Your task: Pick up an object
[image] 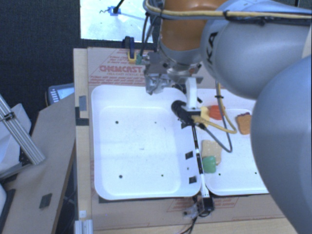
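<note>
The bench stands against a dark background, with a bright pale rectangle (109, 11) at the upper left of the frame. A brown board (112, 67) covers the bench top. It carries red print that reads "CHEMCAST" (120, 68), with a smaller red line beneath it that is too small to read. A yellow and black clamp (129, 50) sits on the board's upper edge. At far left are a slanted aluminium rail (19, 135) and a small grey device (61, 92).

The left bin (139, 150) takes up the middle of the frame, its white floor marked by a few dark dots. The right bin (234, 179) lies just beside it, largely covered by the grey arm (258, 57), which fills the right and upper right. Black letters "KA" (210, 42) show on the arm's casing, below the orange band (195, 6).

The gripper (155, 84) hangs over the upper rim of the left bin, near the centre top. I cannot tell whether it is wide or narrow, and nothing is seen held in it.

The things to pick all lie in the right bin, near its left wall:
- An orange piece (215, 113) is uppermost.
- A tan piece (243, 123) lies to its right.
- A pale block (212, 150) lies lower.
- A green block (209, 165) touches the pale block's lower edge.
</note>
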Robot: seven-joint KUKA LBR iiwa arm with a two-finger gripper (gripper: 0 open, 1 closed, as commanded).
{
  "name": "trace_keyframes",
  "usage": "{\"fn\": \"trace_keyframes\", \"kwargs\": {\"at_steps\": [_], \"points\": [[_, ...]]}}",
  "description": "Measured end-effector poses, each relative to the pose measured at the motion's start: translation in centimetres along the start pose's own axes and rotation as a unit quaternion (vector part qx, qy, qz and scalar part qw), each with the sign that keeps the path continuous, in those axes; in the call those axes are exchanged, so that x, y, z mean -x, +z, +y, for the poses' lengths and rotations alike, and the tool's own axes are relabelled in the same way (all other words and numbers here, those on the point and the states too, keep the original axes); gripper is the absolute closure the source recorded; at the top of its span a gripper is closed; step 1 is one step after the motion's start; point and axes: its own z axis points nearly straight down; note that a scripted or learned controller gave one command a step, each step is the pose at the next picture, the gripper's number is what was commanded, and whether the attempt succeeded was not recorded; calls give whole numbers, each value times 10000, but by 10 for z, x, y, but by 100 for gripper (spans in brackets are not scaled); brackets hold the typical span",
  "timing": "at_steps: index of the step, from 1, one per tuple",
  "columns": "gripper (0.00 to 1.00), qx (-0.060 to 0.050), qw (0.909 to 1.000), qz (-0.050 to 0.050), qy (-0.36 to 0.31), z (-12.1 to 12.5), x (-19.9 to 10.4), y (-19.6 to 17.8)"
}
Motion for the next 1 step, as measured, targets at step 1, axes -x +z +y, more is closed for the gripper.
{"fn": "trace_keyframes", "kwargs": {"at_steps": [1], "points": [[100, 17, 10000, -3, 33, -15, -58, -204]]}}
